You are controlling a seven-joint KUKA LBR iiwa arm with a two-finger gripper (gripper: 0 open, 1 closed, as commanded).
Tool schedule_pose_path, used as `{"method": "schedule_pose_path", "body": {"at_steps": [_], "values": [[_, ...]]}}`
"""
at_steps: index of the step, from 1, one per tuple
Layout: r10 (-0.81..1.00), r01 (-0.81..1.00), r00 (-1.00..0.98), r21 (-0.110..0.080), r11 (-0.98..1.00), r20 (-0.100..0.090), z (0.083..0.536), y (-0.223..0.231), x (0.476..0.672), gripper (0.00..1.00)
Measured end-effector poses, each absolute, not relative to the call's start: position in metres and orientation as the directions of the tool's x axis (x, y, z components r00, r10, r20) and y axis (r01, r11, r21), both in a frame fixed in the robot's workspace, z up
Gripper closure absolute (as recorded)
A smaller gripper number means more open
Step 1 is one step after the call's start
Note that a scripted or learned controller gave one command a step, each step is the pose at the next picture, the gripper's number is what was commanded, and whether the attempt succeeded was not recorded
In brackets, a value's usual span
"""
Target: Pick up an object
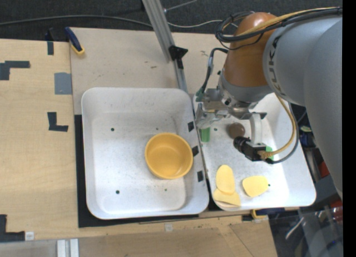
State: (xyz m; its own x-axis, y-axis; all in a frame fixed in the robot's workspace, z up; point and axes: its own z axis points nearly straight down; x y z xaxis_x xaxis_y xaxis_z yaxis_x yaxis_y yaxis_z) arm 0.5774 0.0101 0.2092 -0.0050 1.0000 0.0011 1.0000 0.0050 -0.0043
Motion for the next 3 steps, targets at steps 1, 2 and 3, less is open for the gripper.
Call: {"method": "schedule_pose_path", "body": {"at_steps": [1,2,3], "values": [[1.0,1.0,-0.006,-0.005,0.006,0.001,0.205,0.055,0.557,1.0],[1.0,1.0,-0.006,-0.004,0.006,0.002,0.215,0.095,0.526,1.0],[1.0,1.0,-0.002,-0.003,0.002,0.0,0.214,0.092,0.527,0.0]]}}
